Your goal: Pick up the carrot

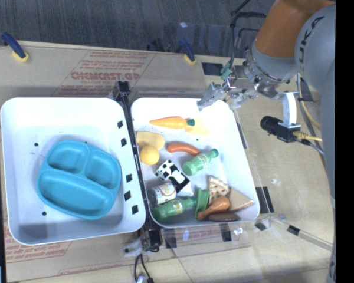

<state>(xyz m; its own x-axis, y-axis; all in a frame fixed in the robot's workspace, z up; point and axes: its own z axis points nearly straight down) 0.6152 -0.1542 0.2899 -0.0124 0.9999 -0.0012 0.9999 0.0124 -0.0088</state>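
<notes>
The carrot [170,122] is orange with a small green top pointing right. It lies flat near the far edge of the right bin [243,158], apart from the other items. My gripper [222,97] hangs over the far right corner of that bin, to the right of the carrot and a little beyond it. Its fingers [207,99] stand open with nothing between them.
Nearer in the right bin lie a yellow lemon [148,155], a red sausage [182,148], a small green bottle [199,162], a black-and-white cube [172,174], a larger green bottle [176,207] and an orange-brown piece with a green end [216,205]. The left bin [12,128] holds a blue divided plate [78,178].
</notes>
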